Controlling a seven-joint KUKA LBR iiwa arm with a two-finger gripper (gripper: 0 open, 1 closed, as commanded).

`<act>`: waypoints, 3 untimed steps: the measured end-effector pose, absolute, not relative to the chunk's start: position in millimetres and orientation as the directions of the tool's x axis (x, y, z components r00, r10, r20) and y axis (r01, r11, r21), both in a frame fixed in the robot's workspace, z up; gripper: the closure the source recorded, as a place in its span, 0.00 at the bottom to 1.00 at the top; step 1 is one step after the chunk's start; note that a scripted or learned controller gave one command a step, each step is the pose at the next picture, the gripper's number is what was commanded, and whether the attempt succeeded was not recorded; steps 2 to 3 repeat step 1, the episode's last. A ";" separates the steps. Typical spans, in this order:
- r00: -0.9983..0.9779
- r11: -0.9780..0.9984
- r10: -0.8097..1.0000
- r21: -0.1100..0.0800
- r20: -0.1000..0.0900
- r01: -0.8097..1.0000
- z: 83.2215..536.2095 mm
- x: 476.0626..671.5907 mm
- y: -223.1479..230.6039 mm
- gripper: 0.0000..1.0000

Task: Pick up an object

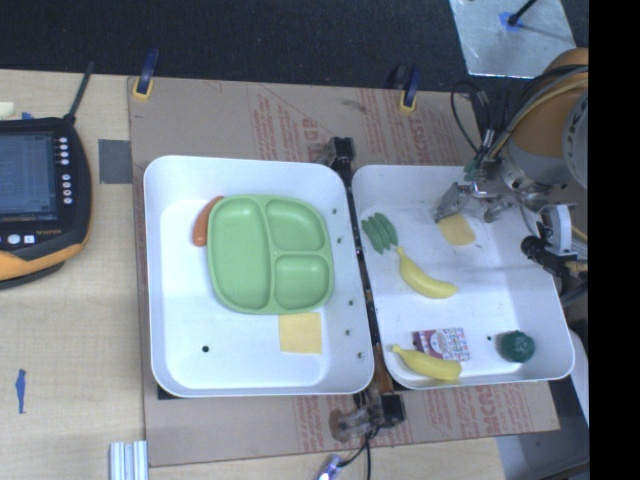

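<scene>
Reaching in from the right, the grey arm with the orange band is seen bent low over the far end of the right-hand shallow white bin [530, 298], and its two-finger gripper [466, 206] is held just above a small pale yellow block [458, 230] that lies on the bin floor near the far wall. Whether anything is clasped cannot be told, since the tool's lower end is too small and cluttered by cables to be read; the block is seen on the floor beneath the tool, not lifted. A miss is judged likely if the descent is made slightly off the block, because the piece is low and flat and could be pushed aside or pressed down instead of caught. A knock against the bin's far wall is also possible, given how close the wrist is to it. Other candidates are left well apart in the same bin: a green pea pod toy [380, 232], a yellow plastic banana [426, 277], a second banana [428, 364] at the near edge, touching a small printed packet [443, 343], and a dark green round ball [517, 346]. In the left bin [170, 358] a green divided plate [270, 253] and a flat yellow square [301, 333] are left untouched.
</scene>
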State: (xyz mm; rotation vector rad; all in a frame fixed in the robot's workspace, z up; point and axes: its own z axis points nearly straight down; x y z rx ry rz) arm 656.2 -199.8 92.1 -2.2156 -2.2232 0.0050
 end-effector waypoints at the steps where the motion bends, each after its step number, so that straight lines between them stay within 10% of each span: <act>1: -0.005 0.005 1.000 -0.005 0.000 1.000 103.1 656.7 -200.0 1.00; 3: -0.005 0.005 1.000 -0.005 0.000 1.000 103.1 656.7 -200.0 1.00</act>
